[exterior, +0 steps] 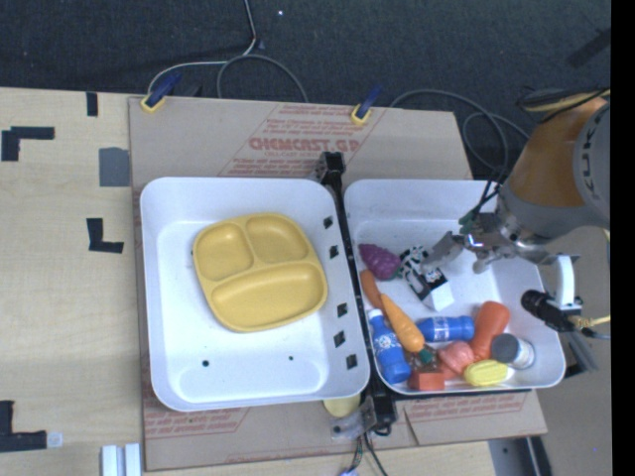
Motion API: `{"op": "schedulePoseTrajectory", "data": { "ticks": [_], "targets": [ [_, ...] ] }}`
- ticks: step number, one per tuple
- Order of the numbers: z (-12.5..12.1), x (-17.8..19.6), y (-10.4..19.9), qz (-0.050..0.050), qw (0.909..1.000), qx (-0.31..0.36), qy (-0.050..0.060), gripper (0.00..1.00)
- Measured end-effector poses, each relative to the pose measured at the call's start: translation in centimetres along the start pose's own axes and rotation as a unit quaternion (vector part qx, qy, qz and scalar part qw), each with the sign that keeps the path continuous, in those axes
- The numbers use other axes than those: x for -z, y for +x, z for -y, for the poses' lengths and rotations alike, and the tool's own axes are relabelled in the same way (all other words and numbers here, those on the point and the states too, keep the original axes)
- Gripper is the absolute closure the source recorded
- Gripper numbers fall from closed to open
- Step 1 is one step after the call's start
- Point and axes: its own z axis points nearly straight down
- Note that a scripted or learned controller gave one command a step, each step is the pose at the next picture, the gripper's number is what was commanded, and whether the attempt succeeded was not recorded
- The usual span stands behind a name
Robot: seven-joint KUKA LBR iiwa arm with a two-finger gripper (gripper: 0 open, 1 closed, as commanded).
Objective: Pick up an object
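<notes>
**White bins, hand low over the right one**

White plastic is most of what I see from my station: two shallow bins side by side on a cardboard sheet [298, 137] that lies on the wooden tabletop [60, 296]. The left bin [164, 365] carries a yellow divided plate [260, 271], lying flat with its three compartments up, a little toward the bin's far side.

The right bin [417, 198] has the loose objects, crowded toward its near edge. A purple piece [379, 260] sits close to the divider between the bins. Just nearer than it, an orange carrot [395, 313] lies at a slant, and against the carrot's near end a blue bottle [387, 350] lies alongside the divider. A second blue bottle [445, 326] lies crosswise to the right of the carrot. Beyond that I see an orange piece [488, 325], a grey round cap or disc [506, 348], a pink lump [455, 356], a yellow lemon-like object [486, 372] and a small red block [430, 380], all packed together and touching.

My arm [556, 177] comes in from the right. The hand [425, 269] is down in the right bin's middle, just right of the purple piece and just beyond the carrot. I cannot tell how its grip is set, and I see nothing held in it.
</notes>
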Motion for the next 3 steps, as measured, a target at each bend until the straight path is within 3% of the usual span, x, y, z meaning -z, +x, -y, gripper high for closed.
{"op": "schedulePoseTrajectory", "data": {
  "ticks": [1,2,3],
  "targets": [
    [-0.4,-5.0,1.5,0.001,1.0000,0.000,0.000,0.00],
    [-0.5,-3.7,1.5,0.001,1.0000,0.000,-0.002,1.00],
    [-5.3,10.1,13.2,0.000,0.9999,0.007,-0.012,1.00]
  ]
}}
